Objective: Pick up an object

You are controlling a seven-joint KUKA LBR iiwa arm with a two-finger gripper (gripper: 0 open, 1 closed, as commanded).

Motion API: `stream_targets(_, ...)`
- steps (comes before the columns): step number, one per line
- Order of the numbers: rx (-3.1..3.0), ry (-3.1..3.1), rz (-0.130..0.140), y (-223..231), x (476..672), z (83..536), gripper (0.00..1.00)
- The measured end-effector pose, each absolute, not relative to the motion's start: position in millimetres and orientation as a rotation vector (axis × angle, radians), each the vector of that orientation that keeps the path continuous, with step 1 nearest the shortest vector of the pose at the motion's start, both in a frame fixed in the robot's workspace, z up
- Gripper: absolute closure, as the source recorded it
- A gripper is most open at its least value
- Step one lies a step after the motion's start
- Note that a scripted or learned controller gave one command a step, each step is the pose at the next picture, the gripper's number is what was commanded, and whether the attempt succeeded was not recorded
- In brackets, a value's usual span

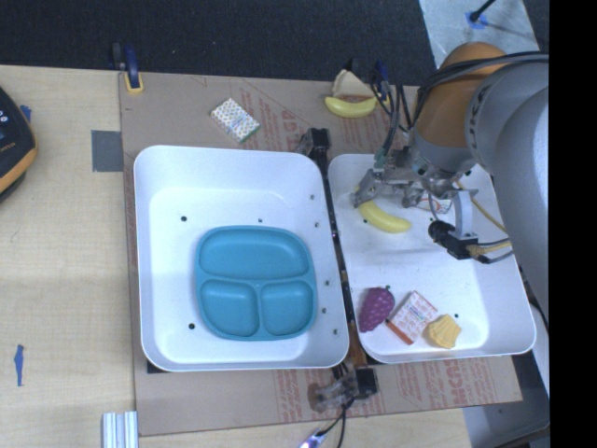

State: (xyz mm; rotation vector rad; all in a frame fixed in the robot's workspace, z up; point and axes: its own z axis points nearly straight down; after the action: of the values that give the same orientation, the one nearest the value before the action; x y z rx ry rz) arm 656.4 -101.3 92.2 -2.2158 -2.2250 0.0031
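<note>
In the right bin [494, 339] a yellow banana [384, 217] lies near the far left corner. My gripper [384, 192] hangs just over it, at its far side, open, with nothing between the fingers. Along the bin's near edge lie a purple bunch of grapes [375, 308], a small red and white box [411, 316] and a yellow chunk [443, 331]. The grey arm with its orange band [466, 63] comes in from the upper right and hides the bin's far right part.
The left bin [159, 185] holds a blue divided plate [254, 281]. Outside the bins, on the cardboard, lie a second banana [350, 106] and a patterned packet [234, 119]. A black and orange device [11, 147] sits at the left edge. Cables [466, 241] trail beside the gripper.
</note>
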Motion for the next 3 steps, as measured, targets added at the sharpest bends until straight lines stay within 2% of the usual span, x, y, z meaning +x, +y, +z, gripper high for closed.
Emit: stream_targets(3,-2.22,-2.225,0.001,-109.3,656.6,92.4,0.0)
